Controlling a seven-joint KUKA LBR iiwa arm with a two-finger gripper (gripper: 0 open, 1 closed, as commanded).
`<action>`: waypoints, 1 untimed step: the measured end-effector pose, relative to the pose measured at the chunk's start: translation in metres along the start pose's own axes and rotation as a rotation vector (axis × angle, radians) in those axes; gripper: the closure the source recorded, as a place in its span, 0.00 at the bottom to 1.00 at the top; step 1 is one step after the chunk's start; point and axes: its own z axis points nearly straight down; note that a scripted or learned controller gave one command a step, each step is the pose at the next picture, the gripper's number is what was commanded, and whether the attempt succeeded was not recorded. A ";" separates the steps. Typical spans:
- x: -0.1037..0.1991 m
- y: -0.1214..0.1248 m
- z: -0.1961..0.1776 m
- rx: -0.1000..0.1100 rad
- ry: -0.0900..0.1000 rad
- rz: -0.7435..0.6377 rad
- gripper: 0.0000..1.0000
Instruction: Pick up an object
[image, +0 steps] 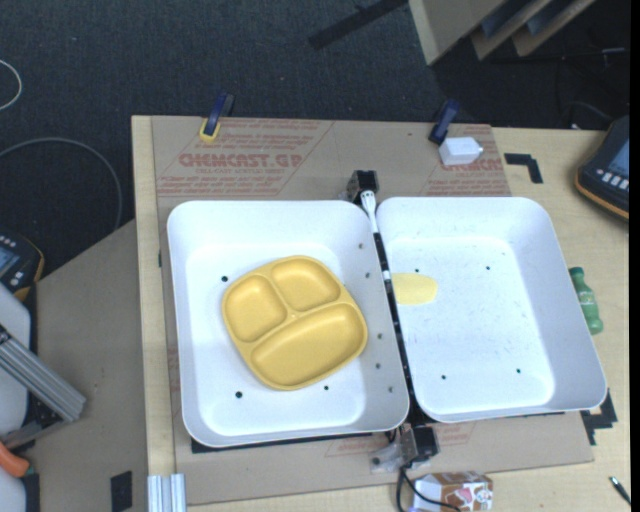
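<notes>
A smooth yellow three-compartment plate (293, 322) lies flat in the left bin (190, 300); a flat pale-yellow oval piece (414, 289) lies in the right bin (540, 300).

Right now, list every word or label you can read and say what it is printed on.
"CHEMCAST G P": red print on the brown board behind the left bin.
Red print behind the right bin: too blurred to read.
Yellow tray: no text.

Small pale yellow piece (414, 289) in right bin (520, 400), just right of the divider beside the left bin (200, 400): too small and blurred to identify. Orange-edged device (610, 175), up-right of right bin, cut off by frame edge. Print on the cardboard (240, 155) behind left bin partly illegible.
</notes>
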 end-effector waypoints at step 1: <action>0.094 -0.004 0.088 0.013 0.007 -0.003 1.00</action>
